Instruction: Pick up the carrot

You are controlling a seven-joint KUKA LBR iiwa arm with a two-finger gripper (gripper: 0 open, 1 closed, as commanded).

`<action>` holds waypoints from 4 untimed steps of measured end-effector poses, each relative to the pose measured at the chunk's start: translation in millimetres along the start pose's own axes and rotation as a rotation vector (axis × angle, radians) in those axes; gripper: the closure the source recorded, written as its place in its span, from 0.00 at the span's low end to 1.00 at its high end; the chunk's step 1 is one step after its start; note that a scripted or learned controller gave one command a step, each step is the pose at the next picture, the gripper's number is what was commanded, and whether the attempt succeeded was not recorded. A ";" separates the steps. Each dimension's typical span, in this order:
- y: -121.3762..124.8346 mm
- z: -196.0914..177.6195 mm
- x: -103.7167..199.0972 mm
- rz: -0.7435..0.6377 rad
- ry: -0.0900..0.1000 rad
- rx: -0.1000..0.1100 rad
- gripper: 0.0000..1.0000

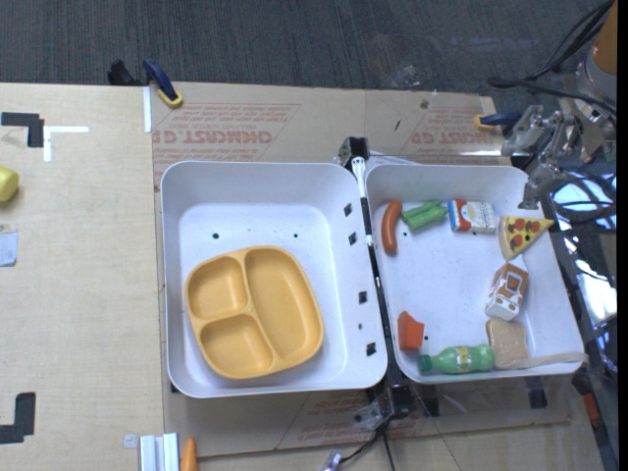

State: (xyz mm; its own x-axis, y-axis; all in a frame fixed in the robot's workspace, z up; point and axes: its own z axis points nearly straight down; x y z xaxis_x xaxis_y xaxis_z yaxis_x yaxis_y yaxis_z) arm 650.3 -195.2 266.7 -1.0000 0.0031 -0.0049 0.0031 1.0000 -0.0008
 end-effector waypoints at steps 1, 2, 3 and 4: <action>64.6 93.6 16.6 -0.052 0.000 -0.001 0.00; 123.0 63.7 82.1 -0.382 0.001 -0.002 0.00; 201.8 74.3 122.3 -0.447 0.002 -0.004 0.00; 236.9 74.1 161.8 -0.429 0.003 -0.003 0.00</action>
State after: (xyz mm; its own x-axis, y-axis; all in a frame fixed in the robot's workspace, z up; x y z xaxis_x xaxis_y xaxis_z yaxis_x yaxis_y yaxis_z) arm 489.6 42.2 191.6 -0.9107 -0.4130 -0.0014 -0.4130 0.9107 0.0009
